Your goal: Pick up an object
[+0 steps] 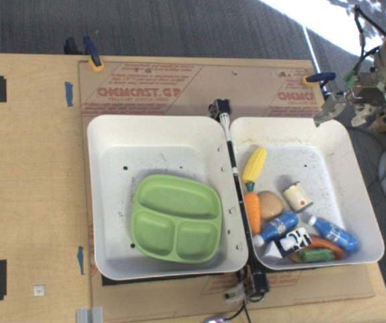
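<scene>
From above, the grey gripper [341, 110] hangs past the right white bin's [360, 180] far corner, grip unreadable, while 1 yellow corn cob [254, 164], 1 orange carrot [253, 212] and 2 blue bottles [278, 226] lie inside, 1 green divided plate [177, 217] in the left white bin [105, 180].

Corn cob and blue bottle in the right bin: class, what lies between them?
In the camera view, between the corn cob and the blue bottle lie the carrot and a tan, rounded item.

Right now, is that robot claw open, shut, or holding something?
Gripper: cannot be told; it sits above the far right corner of the right bin, with nothing visibly in it.
</scene>
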You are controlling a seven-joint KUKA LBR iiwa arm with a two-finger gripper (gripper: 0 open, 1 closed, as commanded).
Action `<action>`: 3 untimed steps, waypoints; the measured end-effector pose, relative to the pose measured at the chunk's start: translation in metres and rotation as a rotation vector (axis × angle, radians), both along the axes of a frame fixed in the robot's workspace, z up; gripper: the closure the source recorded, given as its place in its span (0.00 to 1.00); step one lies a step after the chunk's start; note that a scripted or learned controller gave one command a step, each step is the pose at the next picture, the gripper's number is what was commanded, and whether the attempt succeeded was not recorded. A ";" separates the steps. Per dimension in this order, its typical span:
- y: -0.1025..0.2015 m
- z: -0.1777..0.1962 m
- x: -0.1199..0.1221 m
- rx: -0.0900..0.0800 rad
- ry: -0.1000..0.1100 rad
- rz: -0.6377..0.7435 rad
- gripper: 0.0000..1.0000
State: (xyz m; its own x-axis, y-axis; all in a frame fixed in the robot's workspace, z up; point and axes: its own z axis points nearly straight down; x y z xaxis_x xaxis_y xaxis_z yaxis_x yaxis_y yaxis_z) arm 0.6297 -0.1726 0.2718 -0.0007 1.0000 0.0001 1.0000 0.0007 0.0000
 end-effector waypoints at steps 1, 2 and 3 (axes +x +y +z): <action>0.004 -0.103 -0.088 0.001 0.002 0.103 0.00; 0.060 -0.175 -0.116 -0.003 -0.010 0.130 0.00; 0.060 -0.165 -0.116 -0.004 -0.012 0.130 1.00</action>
State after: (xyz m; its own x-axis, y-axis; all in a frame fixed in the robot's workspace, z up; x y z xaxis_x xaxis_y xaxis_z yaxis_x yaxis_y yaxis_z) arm 0.5136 -0.1126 0.1066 -0.1300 0.9915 -0.0047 0.9914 0.1301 0.0114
